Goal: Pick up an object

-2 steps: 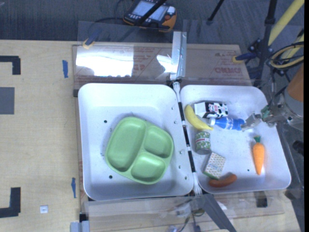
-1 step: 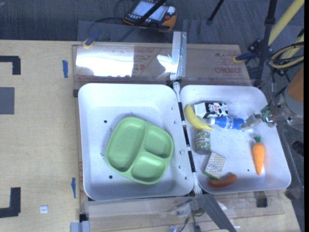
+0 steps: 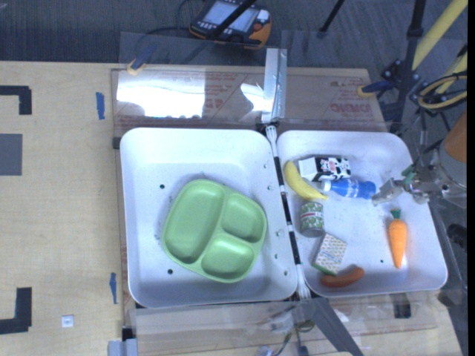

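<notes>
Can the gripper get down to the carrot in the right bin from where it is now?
Probably yes. The gripper hangs just above the carrot, which lies alone on bare bin floor, apart from the blue bottle and the sausage.

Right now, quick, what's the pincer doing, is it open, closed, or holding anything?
Pincer: cannot be told whether open or closed; it sits in the right bin between the blue bottle and the carrot, with nothing seen gripped.

Right bin (image 3: 423, 269): clutter hugs its left wall, namely banana (image 3: 299, 183), blue bottle (image 3: 351, 189), can (image 3: 312, 217), packet (image 3: 330, 253), sausage (image 3: 341, 276). Carrot (image 3: 398, 242) lies right of the can; open floor between them. Left bin (image 3: 141, 199): green divided plate (image 3: 214, 231) fills the middle, margins free.
</notes>
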### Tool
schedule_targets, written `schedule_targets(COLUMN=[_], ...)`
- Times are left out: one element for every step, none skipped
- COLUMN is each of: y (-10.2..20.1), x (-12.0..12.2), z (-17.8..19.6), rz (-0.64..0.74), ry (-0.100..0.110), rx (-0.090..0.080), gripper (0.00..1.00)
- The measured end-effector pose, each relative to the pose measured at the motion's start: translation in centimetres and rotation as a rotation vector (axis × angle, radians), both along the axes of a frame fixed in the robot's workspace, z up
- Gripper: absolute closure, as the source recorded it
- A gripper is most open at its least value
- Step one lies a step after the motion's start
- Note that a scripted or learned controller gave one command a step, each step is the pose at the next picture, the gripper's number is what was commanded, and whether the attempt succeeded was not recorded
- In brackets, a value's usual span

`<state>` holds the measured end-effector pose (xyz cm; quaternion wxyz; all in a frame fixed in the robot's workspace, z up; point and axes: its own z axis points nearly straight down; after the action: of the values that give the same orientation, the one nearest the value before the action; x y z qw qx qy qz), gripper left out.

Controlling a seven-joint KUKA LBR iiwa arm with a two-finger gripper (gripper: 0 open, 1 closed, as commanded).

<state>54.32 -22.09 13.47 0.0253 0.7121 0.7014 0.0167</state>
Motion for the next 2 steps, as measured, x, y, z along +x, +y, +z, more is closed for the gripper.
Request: schedule_targets(y=[0.08,0.06], x=[0.1,0.09], z=[0.0,-0.02], rz=[-0.007,0.01], ry=[-0.003,-0.003], rx=[-0.001,-0.002], gripper=[0.0,0.0])
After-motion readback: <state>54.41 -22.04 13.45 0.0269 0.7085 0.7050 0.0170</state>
